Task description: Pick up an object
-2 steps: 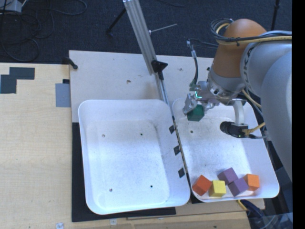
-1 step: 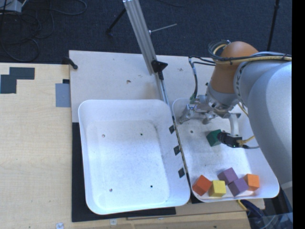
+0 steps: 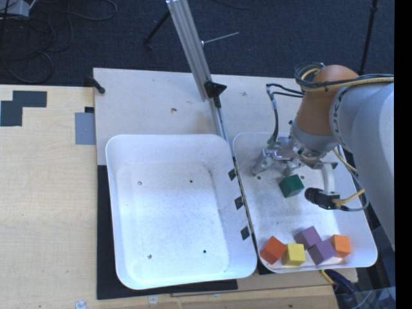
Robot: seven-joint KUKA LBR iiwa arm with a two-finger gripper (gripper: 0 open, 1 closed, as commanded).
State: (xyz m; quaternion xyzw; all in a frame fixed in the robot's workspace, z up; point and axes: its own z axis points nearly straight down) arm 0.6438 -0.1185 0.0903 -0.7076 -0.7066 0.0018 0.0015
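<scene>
My gripper (image 3: 278, 162) hangs over the upper part of the right bin (image 3: 360, 257), below the arm's orange band. A green cube (image 3: 291, 185) lies on the bin floor just below and to the right of the gripper, close to it; whether they touch I cannot tell. Along the near edge of the same bin sit a red-orange cube (image 3: 273, 250), a yellow cube (image 3: 295, 255), two purple blocks (image 3: 315, 243) and an orange cube (image 3: 341, 244).
The left bin (image 3: 122, 172) lies beside the right one, with black clips (image 3: 238, 202) along their shared edge. A slanted aluminium bar (image 3: 193, 50) rises behind the bins. Cables loop around the wrist at the right.
</scene>
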